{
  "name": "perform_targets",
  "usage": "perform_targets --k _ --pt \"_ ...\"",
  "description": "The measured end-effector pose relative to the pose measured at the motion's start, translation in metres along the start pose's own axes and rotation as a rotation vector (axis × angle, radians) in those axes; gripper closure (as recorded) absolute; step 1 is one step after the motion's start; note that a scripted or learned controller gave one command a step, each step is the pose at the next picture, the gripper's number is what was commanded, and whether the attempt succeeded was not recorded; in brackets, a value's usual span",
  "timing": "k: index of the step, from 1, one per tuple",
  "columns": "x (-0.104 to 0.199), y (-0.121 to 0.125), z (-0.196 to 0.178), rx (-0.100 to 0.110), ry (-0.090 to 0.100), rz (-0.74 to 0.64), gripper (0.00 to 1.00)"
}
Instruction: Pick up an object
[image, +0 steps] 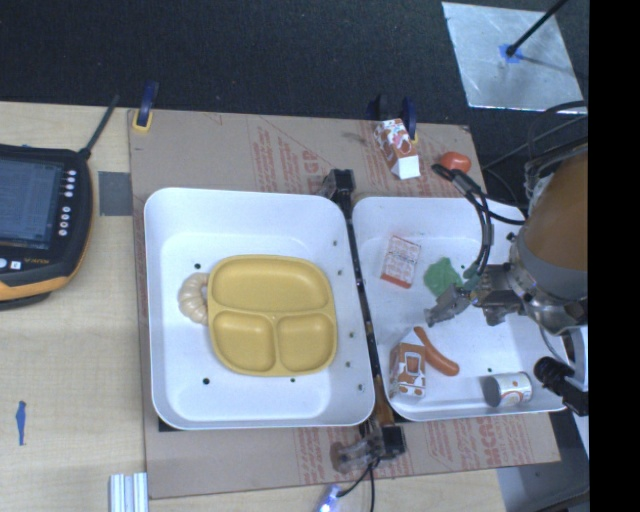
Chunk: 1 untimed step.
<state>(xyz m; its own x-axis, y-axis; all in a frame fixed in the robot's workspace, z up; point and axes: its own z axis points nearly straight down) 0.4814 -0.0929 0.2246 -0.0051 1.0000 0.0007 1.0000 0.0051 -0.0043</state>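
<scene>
Green scrap (440, 274) in the right bin (385, 215), just up-left of the jaws (447, 309). Sausage (437, 353) below. Cannot tell jaw spread. Best lowered squarely over one piece, clear of the neighbours, before closing.

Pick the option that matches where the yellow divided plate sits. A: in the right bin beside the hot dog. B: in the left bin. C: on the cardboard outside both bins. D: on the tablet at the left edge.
B: the yellow divided plate lies flat in the left bin, while the hot dog lies in the right bin.
</scene>
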Motion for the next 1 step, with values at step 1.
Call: perform_targets --k 1 --pt "-0.0028 0.0284 0.0791 0.001 -0.001 0.0 0.0"
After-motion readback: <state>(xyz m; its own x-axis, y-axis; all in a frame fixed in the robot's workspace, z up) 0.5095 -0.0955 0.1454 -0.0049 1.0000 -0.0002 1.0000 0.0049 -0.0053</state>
